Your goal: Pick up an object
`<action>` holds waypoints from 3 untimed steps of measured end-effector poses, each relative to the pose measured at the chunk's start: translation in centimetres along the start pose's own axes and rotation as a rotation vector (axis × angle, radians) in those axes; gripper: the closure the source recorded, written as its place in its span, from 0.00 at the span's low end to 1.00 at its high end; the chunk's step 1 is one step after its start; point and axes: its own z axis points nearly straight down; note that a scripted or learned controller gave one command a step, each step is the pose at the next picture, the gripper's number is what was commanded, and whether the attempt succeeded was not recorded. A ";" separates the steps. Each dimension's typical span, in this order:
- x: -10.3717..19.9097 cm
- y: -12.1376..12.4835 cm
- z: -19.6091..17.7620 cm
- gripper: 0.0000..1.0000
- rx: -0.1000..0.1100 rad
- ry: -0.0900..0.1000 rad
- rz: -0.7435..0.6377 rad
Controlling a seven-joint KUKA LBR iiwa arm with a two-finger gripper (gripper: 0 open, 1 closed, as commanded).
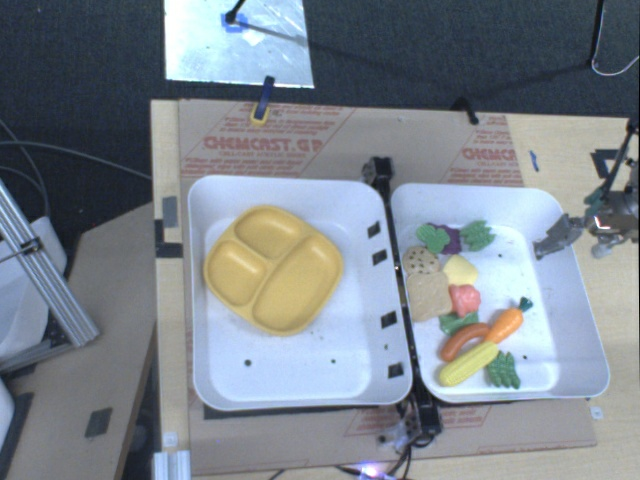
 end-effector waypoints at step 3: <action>10.1 11.9 13.7 0.00 0.001 0.001 -0.004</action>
